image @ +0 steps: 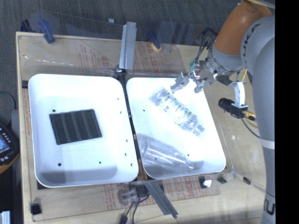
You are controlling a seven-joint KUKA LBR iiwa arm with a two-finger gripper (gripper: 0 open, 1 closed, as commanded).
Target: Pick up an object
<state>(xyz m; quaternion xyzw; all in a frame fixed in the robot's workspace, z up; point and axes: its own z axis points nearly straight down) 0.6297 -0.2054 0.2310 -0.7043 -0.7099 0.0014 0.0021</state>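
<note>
A clear plastic bottle point(177, 110) lies slantwise in the right bin point(212, 160), its cap end toward the lower right. A second clear plastic item point(163, 154), crumpled and see-through, rests near that bin's front wall. A dark ribbed rectangular pad point(75, 126) lies flat in the left bin point(42, 85). My gripper point(189, 84) hovers over the right bin's far right corner, just above and beyond the bottle's upper end. Its two fingers stand apart with nothing between them.
A grey metal bar point(127, 45) stands upright behind the seam between the two bins. Blue clamps point(46, 31) hold the board's far edge. A dark divider strip point(131, 125) runs between the bins.
</note>
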